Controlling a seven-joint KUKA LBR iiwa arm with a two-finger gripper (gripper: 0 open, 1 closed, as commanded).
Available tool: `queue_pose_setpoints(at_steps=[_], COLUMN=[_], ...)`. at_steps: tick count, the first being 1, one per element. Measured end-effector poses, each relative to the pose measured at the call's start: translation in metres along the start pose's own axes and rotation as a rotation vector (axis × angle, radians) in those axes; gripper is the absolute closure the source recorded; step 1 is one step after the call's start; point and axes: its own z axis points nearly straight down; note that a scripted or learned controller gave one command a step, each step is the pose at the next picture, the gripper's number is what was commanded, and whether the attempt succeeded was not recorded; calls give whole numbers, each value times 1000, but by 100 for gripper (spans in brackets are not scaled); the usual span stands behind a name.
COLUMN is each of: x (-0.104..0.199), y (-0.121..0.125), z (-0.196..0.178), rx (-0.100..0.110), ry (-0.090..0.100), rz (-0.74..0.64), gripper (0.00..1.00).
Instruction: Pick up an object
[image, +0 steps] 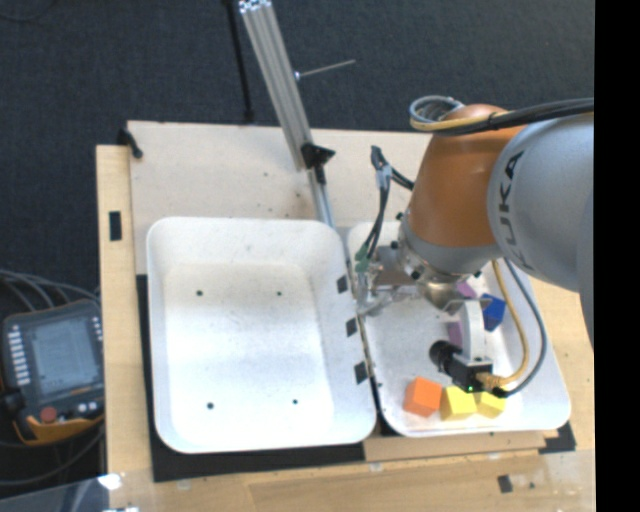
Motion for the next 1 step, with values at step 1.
queue_pose_setpoints(at_steps=[1], x=[48], y=[-12], z=[14], rx=[2], ry=[0], rz=[0], gripper=[100])
